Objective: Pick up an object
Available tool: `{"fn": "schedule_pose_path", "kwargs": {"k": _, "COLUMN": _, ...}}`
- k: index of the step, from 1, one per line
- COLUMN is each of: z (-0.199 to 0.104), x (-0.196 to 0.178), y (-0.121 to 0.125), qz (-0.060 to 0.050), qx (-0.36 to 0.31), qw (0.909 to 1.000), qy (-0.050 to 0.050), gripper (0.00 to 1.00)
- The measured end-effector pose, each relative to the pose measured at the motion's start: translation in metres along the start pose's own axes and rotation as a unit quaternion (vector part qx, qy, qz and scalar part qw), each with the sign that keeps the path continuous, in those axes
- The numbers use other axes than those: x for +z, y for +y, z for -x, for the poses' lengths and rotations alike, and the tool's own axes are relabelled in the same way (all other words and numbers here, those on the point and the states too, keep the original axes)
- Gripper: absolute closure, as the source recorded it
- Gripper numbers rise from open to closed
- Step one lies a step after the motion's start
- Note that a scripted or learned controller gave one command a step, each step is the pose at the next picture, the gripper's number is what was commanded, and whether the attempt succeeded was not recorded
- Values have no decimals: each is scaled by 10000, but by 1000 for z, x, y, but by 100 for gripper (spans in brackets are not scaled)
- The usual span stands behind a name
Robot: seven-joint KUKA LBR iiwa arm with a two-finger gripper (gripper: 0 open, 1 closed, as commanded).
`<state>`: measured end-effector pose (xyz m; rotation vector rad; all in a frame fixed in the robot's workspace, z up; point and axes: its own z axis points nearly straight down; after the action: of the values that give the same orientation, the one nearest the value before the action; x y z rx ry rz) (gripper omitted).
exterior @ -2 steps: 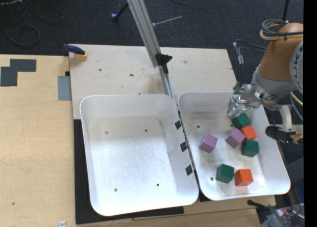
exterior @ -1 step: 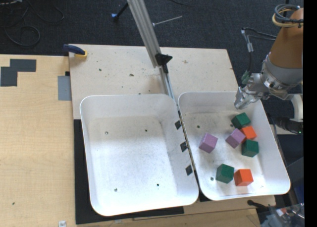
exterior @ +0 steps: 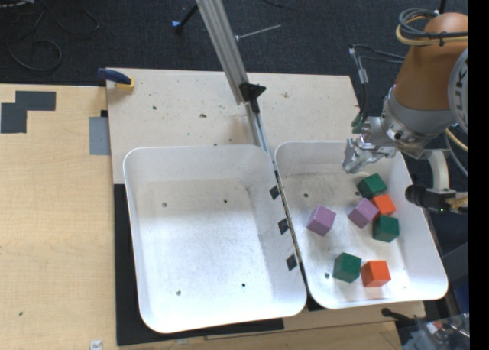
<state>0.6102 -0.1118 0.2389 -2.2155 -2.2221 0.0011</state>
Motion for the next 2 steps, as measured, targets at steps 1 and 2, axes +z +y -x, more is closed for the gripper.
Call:
{"fn": "schedule_pose_path", "kwargs": {"k": 1, "z": -43, "x": -4, "y": -15, "qz": -5, "qx": -6, "qw": 10000, "qy": 2, "gripper": 100}}
{"fn": "schedule_pose_path", "kwargs": {"k": 2, "z": -84, "x": 8, "y": -42, "qz": -17, "qx": 1, "qw": 10000, "qy": 0, "gripper": 100}}
